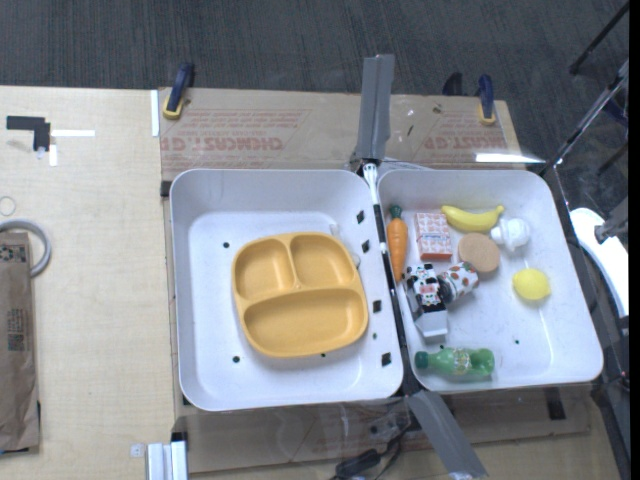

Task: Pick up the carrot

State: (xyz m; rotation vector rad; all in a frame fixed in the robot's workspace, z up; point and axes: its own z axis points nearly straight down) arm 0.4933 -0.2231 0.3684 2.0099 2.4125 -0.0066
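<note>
The carrot [397, 244] is orange with a small green top. It lies in the right bin [570, 298], lengthwise against the bin's left wall, with the green end pointing to the far side. A small pink and white box [432, 235] lies just to its right. A black and white toy [428, 292] sits right below the carrot's tip.
The left bin [200, 268] holds a yellow divided plate [298, 295]. The right bin also holds a banana [472, 216], a tan round piece [482, 254], a white item [513, 233], a lemon [531, 284] and a green bottle [458, 362] near the front wall.
</note>
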